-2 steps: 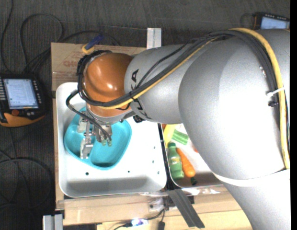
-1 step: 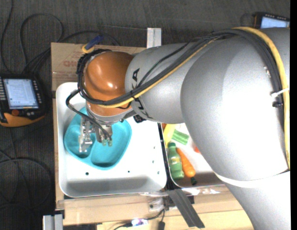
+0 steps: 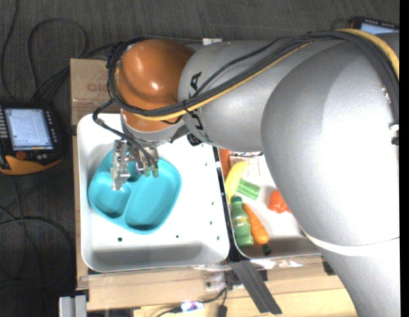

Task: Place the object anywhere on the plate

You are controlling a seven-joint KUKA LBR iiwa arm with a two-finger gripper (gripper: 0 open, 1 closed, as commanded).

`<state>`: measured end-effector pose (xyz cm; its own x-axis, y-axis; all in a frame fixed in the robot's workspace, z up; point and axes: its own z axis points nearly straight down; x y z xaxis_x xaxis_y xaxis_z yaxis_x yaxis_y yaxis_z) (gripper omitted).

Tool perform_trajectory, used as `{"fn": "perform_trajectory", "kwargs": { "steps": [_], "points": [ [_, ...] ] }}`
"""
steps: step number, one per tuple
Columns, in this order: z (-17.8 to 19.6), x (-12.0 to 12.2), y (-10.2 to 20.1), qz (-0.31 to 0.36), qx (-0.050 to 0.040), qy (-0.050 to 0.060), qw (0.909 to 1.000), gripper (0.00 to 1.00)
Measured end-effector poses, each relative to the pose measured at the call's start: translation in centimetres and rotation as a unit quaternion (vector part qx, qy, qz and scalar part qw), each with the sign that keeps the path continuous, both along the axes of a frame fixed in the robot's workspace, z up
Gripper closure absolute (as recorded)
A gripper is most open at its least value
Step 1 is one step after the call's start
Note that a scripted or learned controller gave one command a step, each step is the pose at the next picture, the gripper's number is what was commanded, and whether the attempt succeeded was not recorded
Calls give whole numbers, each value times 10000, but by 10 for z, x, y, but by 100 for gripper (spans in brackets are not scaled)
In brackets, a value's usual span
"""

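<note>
The grey arm (image 3: 310, 131) bulked largest and nearest the lens, sweeping in from the right across both white bins, its orange band (image 3: 152, 74) sitting above the wrist. Below it the gripper (image 3: 133, 167) hung over the upper left part of the turquoise plate (image 3: 148, 203), a divided dish lying in the left bin (image 3: 198, 243). Whether the tool was released or clenched could not be told, the metalwork being too small and cluttered to read, and nothing could be made out in its grasp. No object could be seen lying on the plate's visible surface, so the placing appeared not yet confirmed; which item was meant for it was not clear either. The likely candidates lay in the right bin (image 3: 257, 251), partly under the arm: a yellow banana-like piece (image 3: 233, 177), a green block (image 3: 248, 190), a green bottle shape (image 3: 241, 222), an orange carrot (image 3: 258, 227) and a red-orange item (image 3: 277, 202), all crowded close together near the divide between the bins. The plate sat toward the left wall of its bin, with bare white floor open to its right and along the near edge, giving room for a descent or withdrawal. A handheld control pendant (image 3: 25, 132) rested on the floor, well apart on the left.
</note>
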<state>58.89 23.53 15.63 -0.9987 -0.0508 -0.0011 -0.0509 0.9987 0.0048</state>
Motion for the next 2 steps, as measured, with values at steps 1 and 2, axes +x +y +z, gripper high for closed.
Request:
{"fn": "perform_trajectory", "kwargs": {
  "steps": [1,2],
  "points": [
    [-56,-61,2,-380,36,-63,9992,100],
    [-44,-58,2,-396,56,-107,9991,100]
  ]
}}
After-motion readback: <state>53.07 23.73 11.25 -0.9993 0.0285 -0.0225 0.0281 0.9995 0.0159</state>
